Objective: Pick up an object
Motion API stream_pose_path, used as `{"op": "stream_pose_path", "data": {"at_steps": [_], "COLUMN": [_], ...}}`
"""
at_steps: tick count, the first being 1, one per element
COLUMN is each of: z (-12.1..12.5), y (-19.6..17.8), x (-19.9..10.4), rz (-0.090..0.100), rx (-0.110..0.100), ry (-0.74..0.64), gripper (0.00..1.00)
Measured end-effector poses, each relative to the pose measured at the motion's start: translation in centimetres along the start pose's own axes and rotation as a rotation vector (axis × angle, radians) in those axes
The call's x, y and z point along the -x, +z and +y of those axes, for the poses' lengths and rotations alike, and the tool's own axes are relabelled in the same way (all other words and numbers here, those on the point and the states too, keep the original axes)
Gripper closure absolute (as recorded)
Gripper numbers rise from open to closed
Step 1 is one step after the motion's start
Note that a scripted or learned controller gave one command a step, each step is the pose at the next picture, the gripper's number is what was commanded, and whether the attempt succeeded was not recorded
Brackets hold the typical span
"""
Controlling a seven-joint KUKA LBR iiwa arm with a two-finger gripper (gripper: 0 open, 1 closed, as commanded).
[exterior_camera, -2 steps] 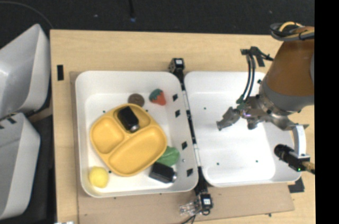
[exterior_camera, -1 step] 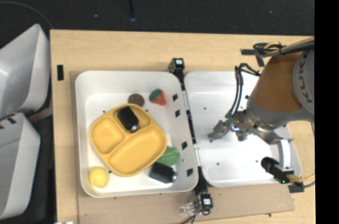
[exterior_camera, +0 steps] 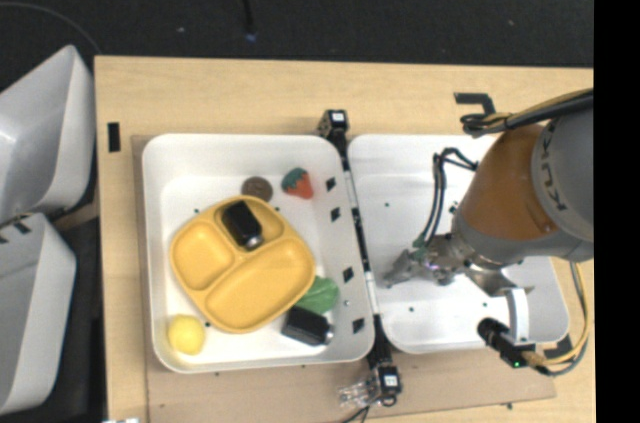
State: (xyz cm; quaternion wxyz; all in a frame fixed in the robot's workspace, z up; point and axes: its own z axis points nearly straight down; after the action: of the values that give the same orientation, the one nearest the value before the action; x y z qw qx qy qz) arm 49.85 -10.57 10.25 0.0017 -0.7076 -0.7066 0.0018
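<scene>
Camera view: two white bins, the left bin (exterior_camera: 160,211) holding one yellow divided plate (exterior_camera: 215,286), two black objects, one brown disc (exterior_camera: 257,187), one strawberry (exterior_camera: 296,181), one lemon (exterior_camera: 185,335), one green item (exterior_camera: 322,292); gripper (exterior_camera: 405,269) over right bin (exterior_camera: 400,181), grip state unclear.

Divided plate (exterior_camera: 240,276) in left bin (exterior_camera: 160,211), arm (exterior_camera: 530,201) over right bin (exterior_camera: 400,161)
</scene>
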Motion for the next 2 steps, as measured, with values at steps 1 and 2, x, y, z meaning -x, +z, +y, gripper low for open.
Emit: {"op": "stream_pose_path", "data": {"at_steps": [1, 2], "z": [0.0, 0.1], "y": [0.2, -0.9], "x": [0.0, 0.2], "rz": [0.001, 0.000], "rx": [0.003, 0.006], "ry": [0.001, 0.010], "gripper": [0.00, 1.00]}}
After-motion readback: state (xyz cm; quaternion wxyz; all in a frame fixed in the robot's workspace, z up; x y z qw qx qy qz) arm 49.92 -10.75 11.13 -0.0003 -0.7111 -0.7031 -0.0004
